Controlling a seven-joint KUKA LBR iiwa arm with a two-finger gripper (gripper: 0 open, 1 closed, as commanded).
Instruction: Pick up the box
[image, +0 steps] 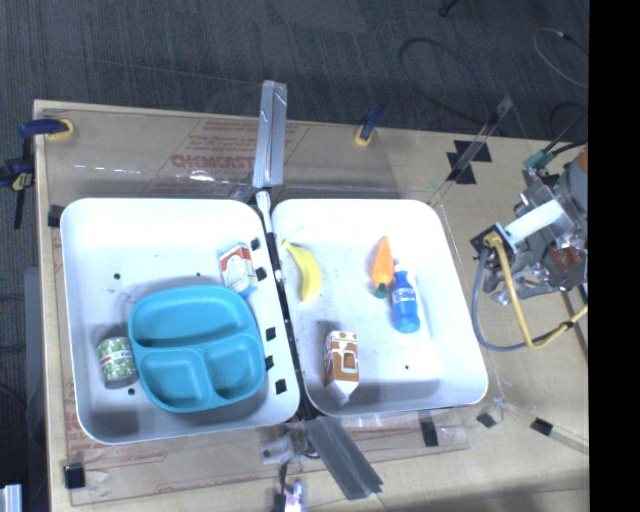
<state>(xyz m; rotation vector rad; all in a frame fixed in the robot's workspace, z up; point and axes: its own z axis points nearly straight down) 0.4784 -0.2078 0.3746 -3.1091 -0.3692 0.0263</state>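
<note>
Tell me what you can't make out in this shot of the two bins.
- Gripper: the arm is cut off at the camera view's right edge, so its fingers can't be judged.
- Box print: too small to read.
- Small carton beside the blue tray: label blurred.
- Can: label unreadable.

Arm (560, 225) cut off at right edge
</note>
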